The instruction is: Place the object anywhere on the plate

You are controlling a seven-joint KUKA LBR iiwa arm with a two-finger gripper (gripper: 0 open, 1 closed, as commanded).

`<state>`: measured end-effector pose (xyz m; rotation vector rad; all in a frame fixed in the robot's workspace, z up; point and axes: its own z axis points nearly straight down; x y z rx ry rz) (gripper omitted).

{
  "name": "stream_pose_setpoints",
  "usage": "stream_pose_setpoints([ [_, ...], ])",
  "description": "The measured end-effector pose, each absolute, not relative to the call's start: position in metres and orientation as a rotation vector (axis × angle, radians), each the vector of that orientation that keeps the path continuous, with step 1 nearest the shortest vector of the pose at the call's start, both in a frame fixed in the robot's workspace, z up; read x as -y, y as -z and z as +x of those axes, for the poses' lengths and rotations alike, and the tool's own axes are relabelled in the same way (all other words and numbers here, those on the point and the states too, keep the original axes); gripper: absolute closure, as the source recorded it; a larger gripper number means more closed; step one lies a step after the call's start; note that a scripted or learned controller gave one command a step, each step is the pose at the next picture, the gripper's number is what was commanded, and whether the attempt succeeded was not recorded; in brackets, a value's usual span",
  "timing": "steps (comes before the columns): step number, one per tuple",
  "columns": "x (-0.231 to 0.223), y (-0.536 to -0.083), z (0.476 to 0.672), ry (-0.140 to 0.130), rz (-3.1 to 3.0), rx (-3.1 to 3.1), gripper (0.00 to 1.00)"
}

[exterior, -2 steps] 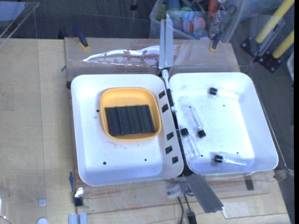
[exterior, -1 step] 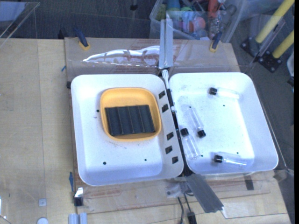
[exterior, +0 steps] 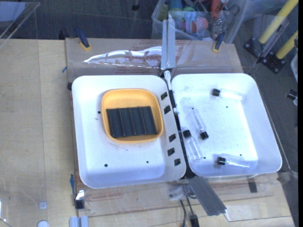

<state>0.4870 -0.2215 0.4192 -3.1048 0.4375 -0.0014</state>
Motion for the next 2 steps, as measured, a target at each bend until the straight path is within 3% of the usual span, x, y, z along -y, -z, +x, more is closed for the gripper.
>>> stream_pose_setpoints([
  [2, 0.221, -0.370, 0.487, -0.001, -3.119, -0.315, 1.00],
])
